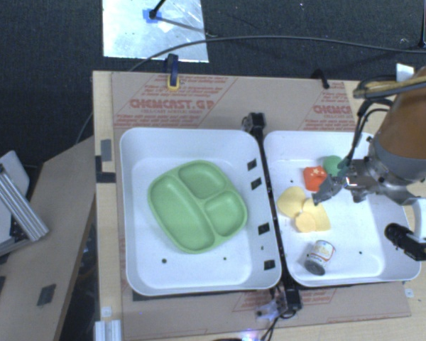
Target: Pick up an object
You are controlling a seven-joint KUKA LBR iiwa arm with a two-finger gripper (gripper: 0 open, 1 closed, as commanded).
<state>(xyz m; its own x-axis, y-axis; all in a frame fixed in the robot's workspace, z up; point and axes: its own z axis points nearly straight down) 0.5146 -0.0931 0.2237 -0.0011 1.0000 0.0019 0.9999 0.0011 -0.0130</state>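
The right bin (369,261) holds a red-orange object (313,178), a green object (332,165) just behind it, two pale yellow pieces (292,201) (312,221), and a small silver can (318,256) lying near the front. My gripper (329,190) reaches in from the right and hovers low just right of the red-orange object, above the yellow pieces. Nothing shows between its fingers, and their spacing is unclear from this angle.
The left bin (138,148) holds a green divided plate (197,206). A black divider with clips (266,204) runs between the two bins. The arm's grey and orange body (408,133) overhangs the right bin's far right side.
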